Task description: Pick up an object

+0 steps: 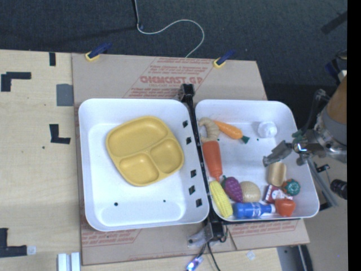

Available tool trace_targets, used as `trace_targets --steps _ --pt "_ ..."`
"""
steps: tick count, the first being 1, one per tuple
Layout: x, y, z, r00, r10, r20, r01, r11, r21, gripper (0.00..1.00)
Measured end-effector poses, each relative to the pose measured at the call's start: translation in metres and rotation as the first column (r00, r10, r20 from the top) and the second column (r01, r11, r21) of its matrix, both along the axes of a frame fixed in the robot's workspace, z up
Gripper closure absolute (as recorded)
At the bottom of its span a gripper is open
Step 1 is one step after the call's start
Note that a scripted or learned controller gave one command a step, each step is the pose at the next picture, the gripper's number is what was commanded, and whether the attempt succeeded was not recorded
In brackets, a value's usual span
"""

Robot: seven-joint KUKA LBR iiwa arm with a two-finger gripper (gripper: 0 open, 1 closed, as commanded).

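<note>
Two white bins sit side by side on a sheet of cardboard (169, 75), and I reach in from the right over the right bin (282, 113). My gripper (286, 151) hangs above that bin's right half, near its outer wall, and my fingers (274, 153) are spread apart with nothing between them. Just below them lies a tan bread-like piece (276, 174), close under my fingertips but not in my grasp.

Several toy foods crowd the rest of this bin. A carrot (229, 130) lies near the top, beside a pale knobbly piece (210, 130) against the divider. Below that an orange-red sausage shape (212, 157) runs along the divider, and an ear of corn (220, 199) continues the line toward the front. A purple piece (233, 188) and a beige round piece (250, 192) sit next to the corn. A blue tube (252, 210) lies along the front wall, with a red piece (285, 207) at its right end and a green-and-red ball (291, 187) just above that. A small white cap (267, 129) rests near the back wall.

The left bin (90, 151) holds a yellow divided plate (145, 150), lying flat at a slant. A white cable (169, 27) loops across the dark floor behind the bench.
</note>
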State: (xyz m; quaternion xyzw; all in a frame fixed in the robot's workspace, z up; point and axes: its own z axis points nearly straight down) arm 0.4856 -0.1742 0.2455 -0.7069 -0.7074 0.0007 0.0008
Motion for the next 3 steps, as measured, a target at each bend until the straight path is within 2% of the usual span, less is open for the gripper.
trace_targets --steps 1,2,3 --pt "0.0 0.0 0.01 1.0 0.001 -0.001 -0.001 1.0 0.0 1.0" --pt "-0.001 0.075 0.061 1.0 0.008 0.005 -0.008 1.0 0.001 1.0" --pt "-0.003 0.15 -0.017 1.0 0.006 -0.007 -0.006 1.0 0.002 1.0"
